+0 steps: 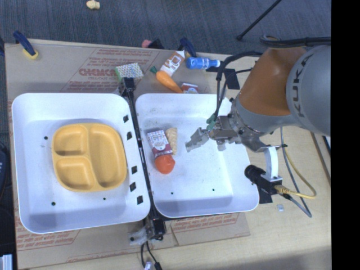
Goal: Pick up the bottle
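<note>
Over the right bin, smooth white plastic, the metal gripper hangs at about three o'clock of the bin's middle, its fingers slightly apart and clamped on nothing. The bottle, clear with a blue cap, lies on its side on the cardboard beyond the bin's twelve o'clock rim, beside an orange carrot-shaped toy. In the left bin sits a rounded yellow divided tray.
</note>
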